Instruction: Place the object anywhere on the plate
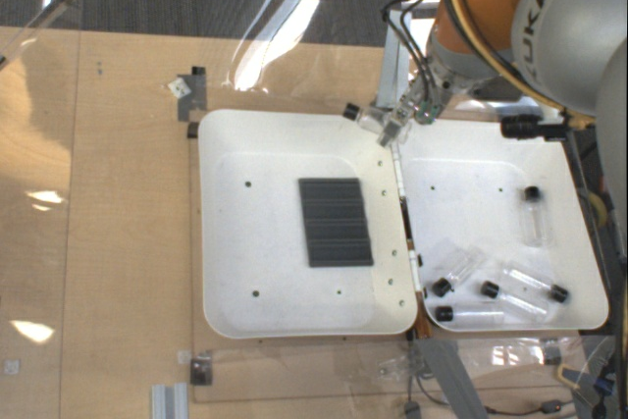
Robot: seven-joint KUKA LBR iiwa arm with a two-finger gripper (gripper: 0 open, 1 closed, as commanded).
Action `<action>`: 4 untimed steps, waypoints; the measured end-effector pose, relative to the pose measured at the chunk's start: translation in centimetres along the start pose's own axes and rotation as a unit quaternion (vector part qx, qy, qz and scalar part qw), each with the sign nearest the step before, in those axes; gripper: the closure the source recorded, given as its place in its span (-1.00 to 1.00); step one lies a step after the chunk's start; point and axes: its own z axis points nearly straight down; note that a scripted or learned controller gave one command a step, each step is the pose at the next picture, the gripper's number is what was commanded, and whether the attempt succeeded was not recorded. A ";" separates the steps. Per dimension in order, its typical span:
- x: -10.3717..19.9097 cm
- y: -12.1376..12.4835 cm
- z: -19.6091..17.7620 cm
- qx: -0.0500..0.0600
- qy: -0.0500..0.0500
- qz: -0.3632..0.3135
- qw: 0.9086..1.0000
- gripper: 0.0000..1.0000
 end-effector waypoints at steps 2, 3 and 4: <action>8.3 9.0 -7.3 0.001 0.001 0.275 0.961 1.00; 10.1 14.5 -5.8 0.001 0.001 0.048 0.999 1.00; 13.6 18.6 -12.5 -0.001 0.001 0.054 0.999 1.00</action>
